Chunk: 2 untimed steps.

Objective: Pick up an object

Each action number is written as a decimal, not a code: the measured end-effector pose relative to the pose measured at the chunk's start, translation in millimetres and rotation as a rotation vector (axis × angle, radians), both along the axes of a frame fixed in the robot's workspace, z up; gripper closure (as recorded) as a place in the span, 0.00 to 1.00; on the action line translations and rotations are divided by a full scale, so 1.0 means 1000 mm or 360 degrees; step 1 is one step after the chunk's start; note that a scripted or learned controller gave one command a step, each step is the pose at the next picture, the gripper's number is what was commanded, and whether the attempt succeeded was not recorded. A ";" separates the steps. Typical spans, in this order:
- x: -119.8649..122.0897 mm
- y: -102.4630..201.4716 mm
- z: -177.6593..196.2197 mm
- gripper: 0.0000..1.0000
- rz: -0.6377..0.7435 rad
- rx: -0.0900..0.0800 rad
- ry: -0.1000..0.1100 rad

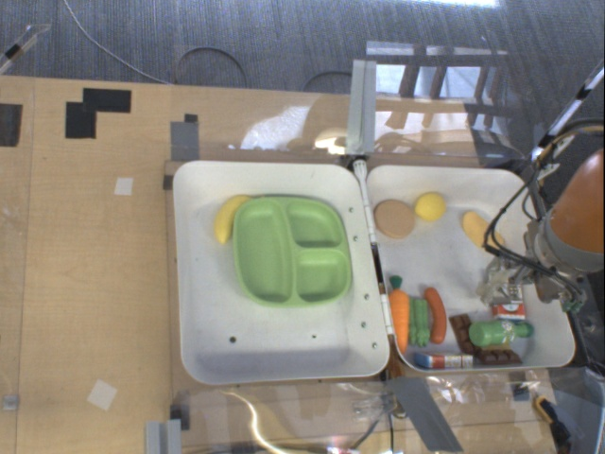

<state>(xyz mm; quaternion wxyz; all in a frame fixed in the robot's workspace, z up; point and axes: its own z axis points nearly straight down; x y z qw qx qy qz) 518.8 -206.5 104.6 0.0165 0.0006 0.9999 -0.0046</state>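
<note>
My gripper [510, 287] (grip state I cannot tell) hovers just above the green bottle [498, 332], likely light, slick plastic; I'd pinch its middle.

green plate [288, 250], orange carrot [400, 319], yellow lemon [430, 206]

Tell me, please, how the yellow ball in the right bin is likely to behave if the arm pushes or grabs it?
The yellow ball looks round and smooth, so it would probably roll at a light push. It sits on bare bin floor beside the tan disc, so it could travel some way. Its curved surface might slip out of a pinch unless gripped across the middle.
</note>
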 end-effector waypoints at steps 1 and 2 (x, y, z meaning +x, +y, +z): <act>0.046 0.001 0.204 1.00 0.0850 -0.0013 0.0030; 0.045 0.002 0.201 0.00 0.0850 -0.0006 0.0038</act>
